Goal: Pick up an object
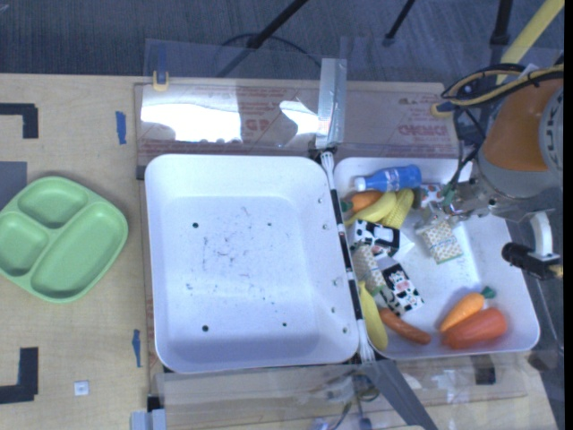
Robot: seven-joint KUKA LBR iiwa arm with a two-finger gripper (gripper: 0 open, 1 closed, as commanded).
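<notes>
The right bin (524,267) holds a jumble of toy items. A blue bottle (390,178) lies at the back beside a yellow banana (390,206). Two black-and-white cow-patterned pieces (376,235) (400,289) sit near the middle. A speckled beige sachet (440,238) lies right of them. An orange carrot (463,309) and a red-orange pepper (481,328) rest at the front right. My gripper (450,201) hangs low over the back of this bin, just above the sachet and right of the banana. Nothing visible is caught in it.
The left bin (161,195) sits beside the right one, with a raised divider (345,240) between them. A green sectioned plate (59,236) lies on the bench at far left. A clear panel (233,115) stands behind the bins. Yellow and black cables (474,83) loop over the arm.
</notes>
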